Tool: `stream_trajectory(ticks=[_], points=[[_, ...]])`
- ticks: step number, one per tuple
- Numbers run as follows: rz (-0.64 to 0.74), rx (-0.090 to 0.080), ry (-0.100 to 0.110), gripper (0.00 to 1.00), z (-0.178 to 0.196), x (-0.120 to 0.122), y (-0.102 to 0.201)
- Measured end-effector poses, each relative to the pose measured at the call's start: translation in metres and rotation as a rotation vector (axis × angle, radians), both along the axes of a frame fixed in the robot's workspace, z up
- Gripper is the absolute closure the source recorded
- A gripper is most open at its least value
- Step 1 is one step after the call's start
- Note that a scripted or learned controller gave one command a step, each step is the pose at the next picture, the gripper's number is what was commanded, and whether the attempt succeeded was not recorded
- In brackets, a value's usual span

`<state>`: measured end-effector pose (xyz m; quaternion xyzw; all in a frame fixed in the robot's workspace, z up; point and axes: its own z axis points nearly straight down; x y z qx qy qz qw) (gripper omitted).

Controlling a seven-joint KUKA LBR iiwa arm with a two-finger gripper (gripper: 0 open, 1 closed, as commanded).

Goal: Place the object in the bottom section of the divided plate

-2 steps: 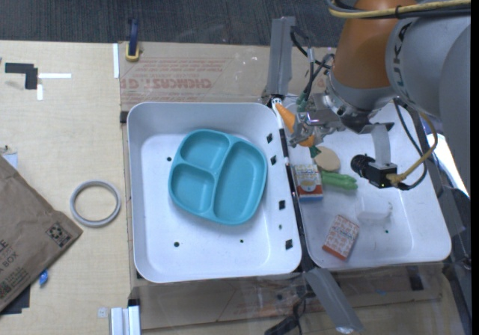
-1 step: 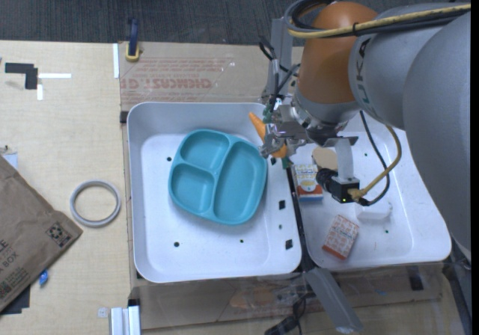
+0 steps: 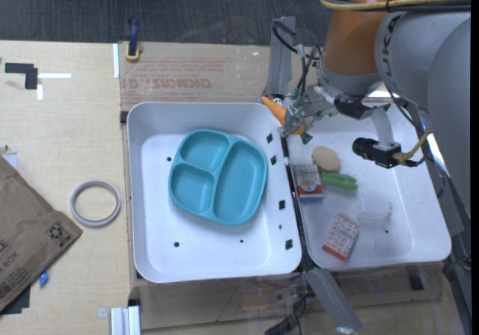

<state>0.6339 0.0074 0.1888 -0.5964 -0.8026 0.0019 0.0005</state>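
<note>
At the far left, a brown cardboard box (image 3: 26, 240) lies on the wooden bench (image 3: 60, 131), and near it, just beside the left bin, there is a grey tape ring (image 3: 95, 202). The left bin (image 3: 150, 251) holds the blue divided plate (image 3: 218, 176), which sits a little tilted in the middle of the bin; all three sections of the plate have nothing in them. On the wall between the two bins, at its upper end, hangs the gripper (image 3: 294, 123), and a small orange object (image 3: 274, 108) shows right at it; it cannot be told if the fingers are closed on this object or not. In the right bin (image 3: 426, 240) lie a small carton (image 3: 308, 180), a beige oval piece (image 3: 325, 158), a green piece (image 3: 340, 181) and a red patterned packet (image 3: 341, 236). The grey arm (image 3: 419, 34) with the orange band comes from the right.
</note>
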Motion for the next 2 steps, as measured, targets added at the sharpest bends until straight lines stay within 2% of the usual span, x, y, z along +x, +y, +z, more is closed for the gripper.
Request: stream_trajectory(ticks=[1, 2], points=[[0.009, 0.001, 0.002, 1.00, 0.0000, -0.0603, 0.0484], [0.007, 0.001, 0.002, 0.00, 0.0000, -0.0603, 0.0480]])
